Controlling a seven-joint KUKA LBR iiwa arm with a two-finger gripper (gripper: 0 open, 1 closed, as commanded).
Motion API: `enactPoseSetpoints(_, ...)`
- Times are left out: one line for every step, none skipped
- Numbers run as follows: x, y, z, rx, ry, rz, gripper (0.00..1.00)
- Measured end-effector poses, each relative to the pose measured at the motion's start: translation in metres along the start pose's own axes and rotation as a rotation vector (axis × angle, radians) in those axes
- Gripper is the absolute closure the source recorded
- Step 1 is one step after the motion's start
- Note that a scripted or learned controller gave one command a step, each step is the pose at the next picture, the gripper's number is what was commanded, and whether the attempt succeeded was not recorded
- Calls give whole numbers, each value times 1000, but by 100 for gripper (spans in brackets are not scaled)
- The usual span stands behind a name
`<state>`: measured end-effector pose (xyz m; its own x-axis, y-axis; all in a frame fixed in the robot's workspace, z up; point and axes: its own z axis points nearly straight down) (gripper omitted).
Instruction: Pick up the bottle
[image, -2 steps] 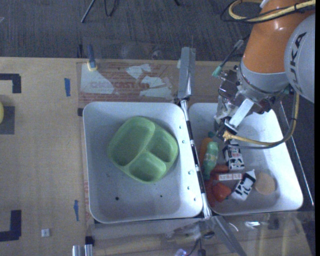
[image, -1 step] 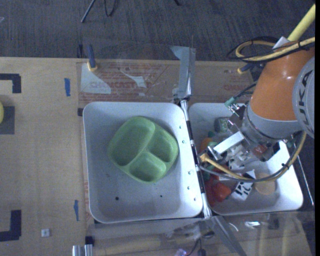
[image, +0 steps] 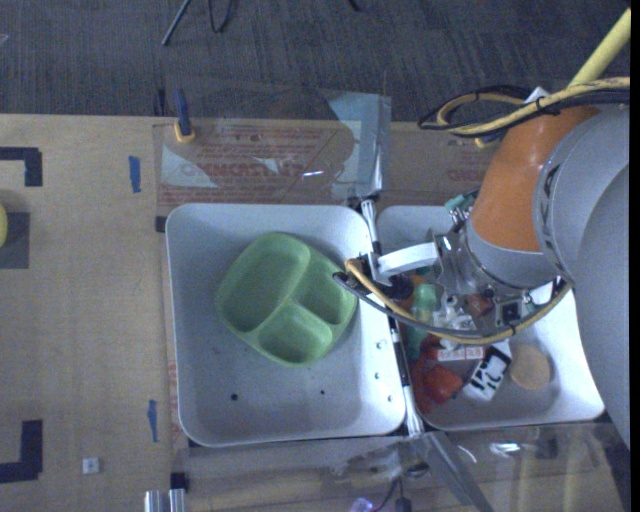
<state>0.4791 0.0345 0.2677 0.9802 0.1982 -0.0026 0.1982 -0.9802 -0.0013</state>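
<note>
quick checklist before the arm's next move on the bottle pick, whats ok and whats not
1. Gripper over the right bin: ok, the arm's wrist hangs low over that bin's left part.
2. Bottle identified: cannot tell; a green item and a red item lie under the wrist, mostly hidden.
3. Anything held: cannot tell, the wrist and cables cover the spot.
4. Cable clear of the bin wall: not ok, a yellow loop crosses the divider between the bins.
5. Left bin out of the way: ok, the green divided tray sits apart from the arm.
</note>
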Motion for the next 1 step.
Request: enactPoseSetpoints(9,-41,-30,-1,2,0,100)
